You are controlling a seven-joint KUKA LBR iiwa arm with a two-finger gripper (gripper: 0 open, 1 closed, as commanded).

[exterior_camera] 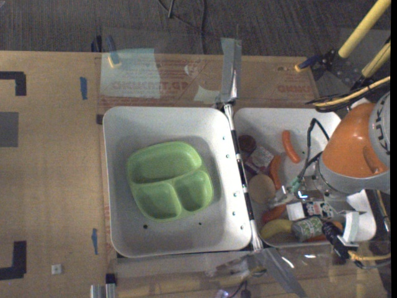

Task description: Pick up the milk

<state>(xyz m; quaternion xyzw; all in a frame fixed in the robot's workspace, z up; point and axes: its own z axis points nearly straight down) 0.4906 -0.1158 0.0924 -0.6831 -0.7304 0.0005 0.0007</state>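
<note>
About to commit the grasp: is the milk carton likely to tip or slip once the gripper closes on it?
The milk carton looks small and boxy, so probably light and rigid. It sits packed against a green can and a yellow item, so a nudge may shove those. Its smooth printed faces could slip.

Worktop (49,185) looked like matt brown board, blue tape strips stuck on. Left bin (124,129) was smooth white plastic, faint sheen. Green divided plate (170,180) was glossy moulded plastic. Arm's orange band (353,151) was shiny, smooth plastic shell. Green can (307,228) had printed, slightly glossy wrap. Floor (74,11) looked dark, rough carpet.
</note>
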